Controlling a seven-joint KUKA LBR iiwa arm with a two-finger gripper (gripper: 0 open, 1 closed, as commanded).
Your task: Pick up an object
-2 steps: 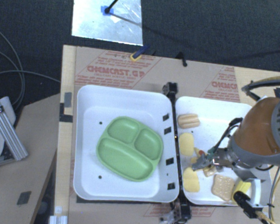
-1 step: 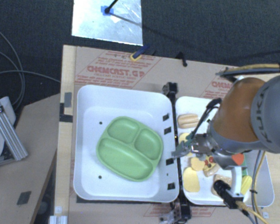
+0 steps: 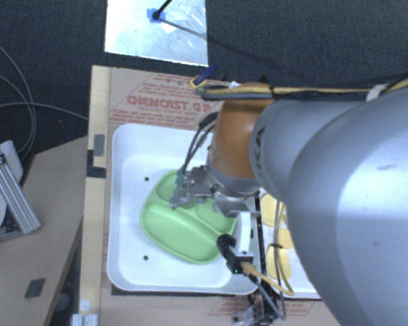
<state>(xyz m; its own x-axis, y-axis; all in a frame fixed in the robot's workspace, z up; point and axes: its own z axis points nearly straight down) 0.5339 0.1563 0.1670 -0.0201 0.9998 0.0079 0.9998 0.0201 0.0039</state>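
Observation:
A pale green, rounded plastic object (image 3: 177, 224) lies in the left white bin (image 3: 134, 188), toward its middle and right side. My gripper (image 3: 187, 191) reaches down from the arm's orange band and sits right over the upper edge of the green object. Its metal fingers appear to touch the object's rim, and the wrist hides the tips. A black part of the tool (image 3: 228, 249) hangs over the object's lower right edge.
The right bin (image 3: 281, 258) holds yellow pieces (image 3: 281, 236), mostly hidden by the large grey arm (image 3: 342, 206). A cardboard sheet (image 3: 160, 102) lies under the bins. A shiny panel (image 3: 158, 18) sits at the back; metal rails (image 3: 3, 184) stand at left.

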